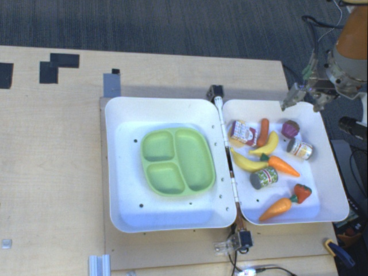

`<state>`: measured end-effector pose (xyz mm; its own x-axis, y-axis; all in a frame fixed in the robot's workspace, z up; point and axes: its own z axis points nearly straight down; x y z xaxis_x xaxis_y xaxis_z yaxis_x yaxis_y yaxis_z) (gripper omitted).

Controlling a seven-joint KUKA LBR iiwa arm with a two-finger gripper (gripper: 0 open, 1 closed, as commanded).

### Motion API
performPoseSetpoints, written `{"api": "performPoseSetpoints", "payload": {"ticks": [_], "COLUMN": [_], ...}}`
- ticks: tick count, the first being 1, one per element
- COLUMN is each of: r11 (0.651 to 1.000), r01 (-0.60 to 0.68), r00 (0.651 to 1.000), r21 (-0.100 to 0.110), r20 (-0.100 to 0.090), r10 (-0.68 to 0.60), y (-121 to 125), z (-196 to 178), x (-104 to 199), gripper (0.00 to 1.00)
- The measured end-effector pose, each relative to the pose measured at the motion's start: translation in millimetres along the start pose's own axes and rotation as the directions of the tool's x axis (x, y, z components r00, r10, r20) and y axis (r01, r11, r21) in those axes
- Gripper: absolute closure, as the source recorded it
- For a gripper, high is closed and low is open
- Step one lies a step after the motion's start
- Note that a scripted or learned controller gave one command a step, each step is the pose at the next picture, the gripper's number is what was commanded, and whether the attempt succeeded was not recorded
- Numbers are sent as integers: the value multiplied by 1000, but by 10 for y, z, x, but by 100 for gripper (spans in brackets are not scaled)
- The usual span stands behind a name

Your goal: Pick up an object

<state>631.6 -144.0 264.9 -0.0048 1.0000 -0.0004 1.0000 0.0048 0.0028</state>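
End effector [303, 96] open, empty — purple onion [290, 129] just below-left

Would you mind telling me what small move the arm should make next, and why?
Probably a short move forward and down toward the purple toy vegetable. The gripper hangs open above the far rim of the right bin with nothing between its fingers, and that vegetable is the nearest item, lying just inside the rim with some free space around it.
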Motion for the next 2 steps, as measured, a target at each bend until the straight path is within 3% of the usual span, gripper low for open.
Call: {"api": "performPoseSetpoints", "payload": {"ticks": [1,2], "r11": [1000,1000], "r01": [2,5], "r00": [1000,1000], "r21": [-2,-5], "r20": [0,0], "r10": [-2,-5], "y": [202,215], "z": [1586,1474], "x": [159,167], "gripper": [0,100]}}
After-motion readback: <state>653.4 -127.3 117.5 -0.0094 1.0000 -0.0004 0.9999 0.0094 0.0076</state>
